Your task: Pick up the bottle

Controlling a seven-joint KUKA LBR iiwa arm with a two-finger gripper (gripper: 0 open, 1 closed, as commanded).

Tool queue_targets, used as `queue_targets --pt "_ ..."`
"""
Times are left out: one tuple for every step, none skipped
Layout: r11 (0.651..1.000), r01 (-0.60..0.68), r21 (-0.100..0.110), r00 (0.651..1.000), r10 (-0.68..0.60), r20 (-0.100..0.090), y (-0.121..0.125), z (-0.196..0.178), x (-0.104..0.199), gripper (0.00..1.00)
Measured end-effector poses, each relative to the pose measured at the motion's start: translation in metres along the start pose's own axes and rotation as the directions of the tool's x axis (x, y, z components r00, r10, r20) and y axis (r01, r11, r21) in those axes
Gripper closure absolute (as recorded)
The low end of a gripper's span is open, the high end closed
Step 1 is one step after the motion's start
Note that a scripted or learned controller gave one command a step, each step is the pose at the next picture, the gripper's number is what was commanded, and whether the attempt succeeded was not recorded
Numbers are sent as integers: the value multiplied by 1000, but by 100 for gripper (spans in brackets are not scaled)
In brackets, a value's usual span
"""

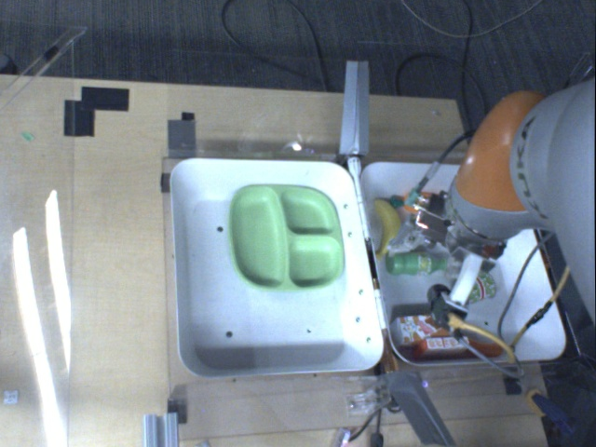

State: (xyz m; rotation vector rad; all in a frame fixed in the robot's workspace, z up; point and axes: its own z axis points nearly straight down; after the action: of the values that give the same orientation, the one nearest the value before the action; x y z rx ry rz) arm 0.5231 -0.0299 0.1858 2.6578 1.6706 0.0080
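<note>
Grey with its orange band, the arm hangs highest, reaching in from the right over the right bin. Below it the pale surface carries both bins. The left bin holds a green divided tray. The bottle, green, lies on its side on the right bin's floor, near the dividing wall, between a banana and a red packet. The claw hovers just above and beside the bottle. Whether it is open or closed I cannot tell, since the wrist hides much of it. By my reading the approach is made, while the grasp and the lift are both left to do.
</note>
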Motion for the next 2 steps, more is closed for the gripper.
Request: queue_targets --pt "1000 24 0 1000 -24 1 -18 -74 -15 0" --pt "983 -184 3 983 184 4 78 38 -31 0"
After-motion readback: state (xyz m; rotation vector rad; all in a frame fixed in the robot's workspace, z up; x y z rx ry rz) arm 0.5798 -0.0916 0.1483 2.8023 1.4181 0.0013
